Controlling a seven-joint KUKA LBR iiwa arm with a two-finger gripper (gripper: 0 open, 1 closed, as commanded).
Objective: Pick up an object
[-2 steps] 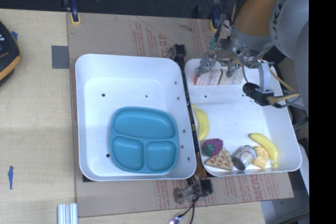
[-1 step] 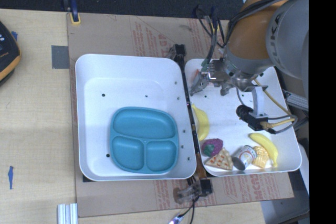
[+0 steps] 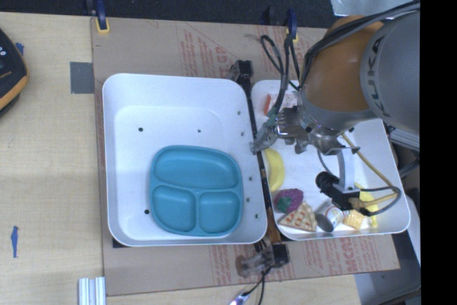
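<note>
My gripper [image 3: 307,136] hangs over the middle of the right bin [image 3: 389,153], mostly hidden under the grey and orange wrist. Below it lie a yellow banana [image 3: 274,169], a purple bunch of grapes [image 3: 290,198], a pizza slice [image 3: 300,217], a silver can [image 3: 328,218] and yellow pieces [image 3: 361,205]. A thin orange item [image 3: 268,103] lies at the bin's far left corner. Nothing shows held in the gripper.
The left bin [image 3: 178,100] holds a blue divided plate [image 3: 196,189] in its near half. Cables [image 3: 275,57] trail from the wrist over the far rim. A divider edge [image 3: 255,146] separates the bins. A yellow and black device [image 3: 8,75] sits at the far left.
</note>
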